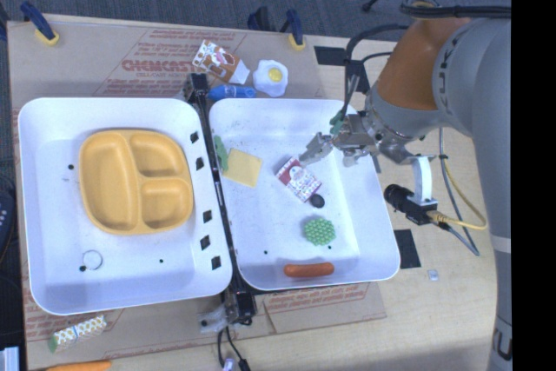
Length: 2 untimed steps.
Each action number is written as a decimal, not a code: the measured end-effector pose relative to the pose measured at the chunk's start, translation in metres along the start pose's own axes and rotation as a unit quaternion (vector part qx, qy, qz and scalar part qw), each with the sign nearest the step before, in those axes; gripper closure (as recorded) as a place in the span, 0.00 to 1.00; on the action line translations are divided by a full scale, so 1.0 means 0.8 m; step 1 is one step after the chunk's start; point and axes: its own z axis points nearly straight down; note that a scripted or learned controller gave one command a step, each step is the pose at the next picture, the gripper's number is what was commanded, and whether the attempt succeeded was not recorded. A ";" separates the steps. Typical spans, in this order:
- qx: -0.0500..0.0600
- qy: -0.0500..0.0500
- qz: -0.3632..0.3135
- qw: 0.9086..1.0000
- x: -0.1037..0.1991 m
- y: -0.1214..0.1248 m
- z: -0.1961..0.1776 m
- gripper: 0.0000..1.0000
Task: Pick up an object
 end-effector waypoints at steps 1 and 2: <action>-0.005 -0.002 -0.046 0.999 0.026 -0.010 0.119 0.00; -0.007 -0.006 -0.048 0.999 0.023 -0.008 0.105 1.00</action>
